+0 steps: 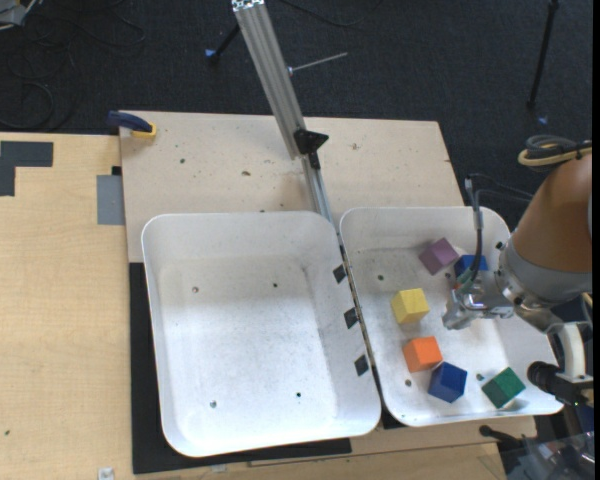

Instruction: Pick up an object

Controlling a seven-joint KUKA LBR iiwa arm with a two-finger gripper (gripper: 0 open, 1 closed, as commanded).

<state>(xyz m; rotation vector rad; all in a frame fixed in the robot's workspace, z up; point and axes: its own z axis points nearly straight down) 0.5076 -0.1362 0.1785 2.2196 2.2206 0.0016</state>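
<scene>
Nearest the camera, right bin (pixel 372 230), front edge: green block (pixel 503 386) at the corner, dark blue block (pixel 447 381) just beside it, orange block (pixel 422 352) touching or almost touching the blue one's upper left.

Mid bin: yellow block (pixel 411 305), standing apart with free space round it. Gripper (pixel 464 311) hangs just beside it on the right, low over the bin floor; whether the jaws are spread or closed cannot be told, and nothing is seen between them.

Further back: purple block (pixel 439 255); a small blue object (pixel 470 265) partly hidden behind the gripper.

Left bin (pixel 180 230): bare floor.

Handling, judged: blocks look small, light and rigid, with smooth, possibly slippery faces; grip two opposite flat sides. Yellow seems the readiest candidate.

Markings: no brand, label or legible writing on any item.
</scene>
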